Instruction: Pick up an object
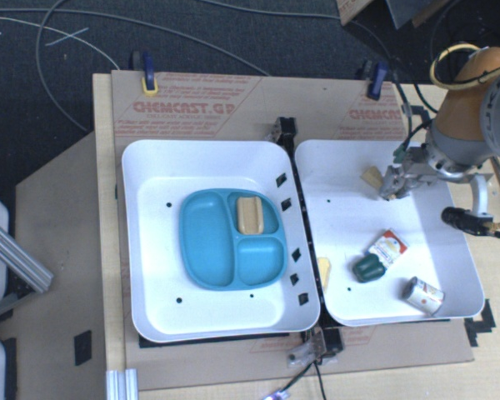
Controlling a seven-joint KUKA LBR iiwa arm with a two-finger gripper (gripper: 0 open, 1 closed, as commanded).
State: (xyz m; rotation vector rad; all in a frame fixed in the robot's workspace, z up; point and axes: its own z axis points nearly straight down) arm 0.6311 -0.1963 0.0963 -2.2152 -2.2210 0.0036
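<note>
Three loose items lie below the fingers (393, 192), whose state I cannot tell, beside a tan block (372, 177).

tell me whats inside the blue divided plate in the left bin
The blue divided plate holds one tan block, lying in its upper right compartment. The other two compartments show bare blue. Whatever is beneath the block is covered.

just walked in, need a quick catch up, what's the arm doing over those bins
The arm's gripper is low in the right bin, near its far edge, beside a small tan block. Nothing shows between its fingers. A red-and-white packet, a dark green object and a small can lie nearer the front. The left bin holds a blue divided plate with a tan piece on it.
</note>
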